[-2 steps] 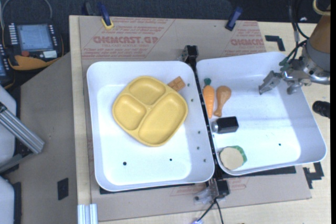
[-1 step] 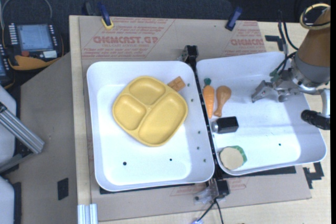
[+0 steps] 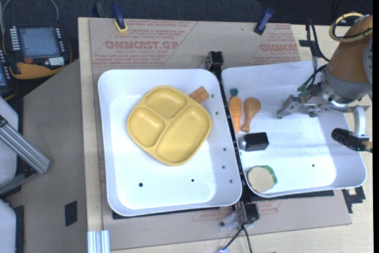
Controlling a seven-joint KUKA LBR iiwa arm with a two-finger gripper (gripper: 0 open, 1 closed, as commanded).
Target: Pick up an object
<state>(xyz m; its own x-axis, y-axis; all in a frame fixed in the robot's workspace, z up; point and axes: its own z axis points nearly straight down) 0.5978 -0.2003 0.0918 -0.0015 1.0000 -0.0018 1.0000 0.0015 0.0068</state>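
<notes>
Overhead, the grey arm (image 3: 349, 62) with its orange band reaches in from the right and hangs its gripper (image 3: 290, 106) low over the right bin (image 3: 331, 172), fingers (image 3: 284, 111) spread and grasping nothing. The candidates for the pick lie along that bin's left side, well apart from the gripper: a toy carrot (image 3: 235, 112) and a tan drumstick-shaped piece (image 3: 250, 111) lying side by side and seemingly touching, a small black block (image 3: 254, 141) just below them, and a round tan-and-green item (image 3: 260, 178) near the front corner. In the left bin (image 3: 118, 186) sits a yellow divided plate (image 3: 170, 125) with a small brown block (image 3: 199, 94) at its upper edge. To do the step well, the arm would likely need to travel left and settle squarely over one piece — the black block looks the cleanest choice, standing clear of its neighbours — then align the fingers across its narrow side before descending. Going for the carrot risks nudging the drumstick piece or pinching both; the bin wall close by leaves little room on that side.
</notes>
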